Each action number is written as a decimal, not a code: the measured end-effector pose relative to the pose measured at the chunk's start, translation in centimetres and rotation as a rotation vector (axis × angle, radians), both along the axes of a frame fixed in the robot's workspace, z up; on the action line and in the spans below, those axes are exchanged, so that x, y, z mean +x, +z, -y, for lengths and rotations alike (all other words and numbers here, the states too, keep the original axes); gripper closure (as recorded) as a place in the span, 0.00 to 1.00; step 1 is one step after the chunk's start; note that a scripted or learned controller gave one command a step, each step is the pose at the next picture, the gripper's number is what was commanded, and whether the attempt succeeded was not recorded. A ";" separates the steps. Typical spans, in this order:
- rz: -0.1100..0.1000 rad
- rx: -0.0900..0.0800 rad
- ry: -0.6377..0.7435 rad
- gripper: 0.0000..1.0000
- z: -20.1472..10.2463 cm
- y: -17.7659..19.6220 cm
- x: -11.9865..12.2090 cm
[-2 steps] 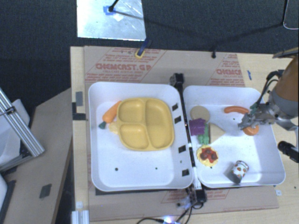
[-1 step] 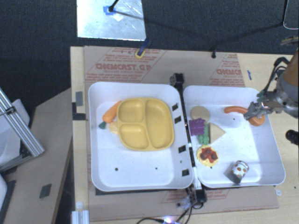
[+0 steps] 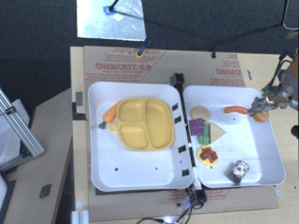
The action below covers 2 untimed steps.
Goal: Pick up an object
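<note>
Over the right shallow white plastic bin (image 3: 268,148), near its far right rim, the grey two-finger gripper (image 3: 259,107) hangs just above a small round orange toy piece (image 3: 261,116); whether it grips that piece I cannot tell from here. Just left of it lies an orange sausage-shaped toy (image 3: 235,109). Further left sit a tan round disc (image 3: 200,112), a purple block (image 3: 196,125), a pale wedge (image 3: 216,133), a small pizza toy (image 3: 208,155) and a little grey figure (image 3: 238,171). The left bin (image 3: 105,171) holds a yellow divided plate (image 3: 142,123) with a toy carrot (image 3: 110,112) touching its left edge.
</note>
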<state>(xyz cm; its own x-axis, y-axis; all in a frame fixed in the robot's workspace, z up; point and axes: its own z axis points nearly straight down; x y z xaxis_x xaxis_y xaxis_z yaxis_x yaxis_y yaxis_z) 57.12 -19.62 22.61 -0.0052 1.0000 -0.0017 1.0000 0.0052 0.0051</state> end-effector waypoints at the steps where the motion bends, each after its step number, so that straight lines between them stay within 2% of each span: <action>1: 0.000 0.003 0.005 1.00 -5.4 1.0 2.1; 2: 0.000 0.002 0.004 1.00 -10.3 1.3 3.9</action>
<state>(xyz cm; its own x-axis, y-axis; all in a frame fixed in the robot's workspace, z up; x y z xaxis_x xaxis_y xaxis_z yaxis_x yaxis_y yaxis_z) 61.06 -9.31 23.89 -0.0095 1.0000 0.0005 0.9999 0.0095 0.0048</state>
